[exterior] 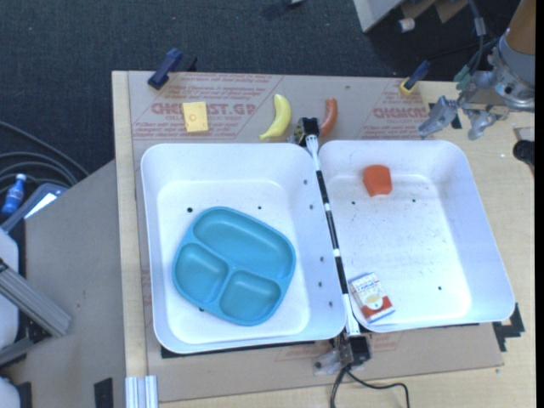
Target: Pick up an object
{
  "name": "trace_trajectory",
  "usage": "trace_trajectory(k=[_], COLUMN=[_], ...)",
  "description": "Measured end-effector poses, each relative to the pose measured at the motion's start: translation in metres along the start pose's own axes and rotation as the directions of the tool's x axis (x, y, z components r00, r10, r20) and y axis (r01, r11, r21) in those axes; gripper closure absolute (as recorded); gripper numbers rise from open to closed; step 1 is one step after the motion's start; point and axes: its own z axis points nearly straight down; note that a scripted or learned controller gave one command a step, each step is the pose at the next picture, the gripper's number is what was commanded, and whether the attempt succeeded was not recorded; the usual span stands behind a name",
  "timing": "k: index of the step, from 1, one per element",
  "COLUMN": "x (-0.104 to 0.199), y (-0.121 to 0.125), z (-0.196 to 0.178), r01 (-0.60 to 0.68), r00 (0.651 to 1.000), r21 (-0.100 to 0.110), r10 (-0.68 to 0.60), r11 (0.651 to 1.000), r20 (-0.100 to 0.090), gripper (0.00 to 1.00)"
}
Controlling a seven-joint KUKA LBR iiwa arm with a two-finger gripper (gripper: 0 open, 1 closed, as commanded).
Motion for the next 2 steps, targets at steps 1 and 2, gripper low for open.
trace_trajectory(k=[1,2], x=[0.041,0.05], y=[-0.069,-0.003], z=[0.145,0.168], r01=[0.0,0.001], r00=[1.0,1.0], r21=[0.001,-0.001], r10=[0.0,-0.001], r11=[1.0,1.0], r20=[0.0,0.0], gripper=[0.0,0.0])
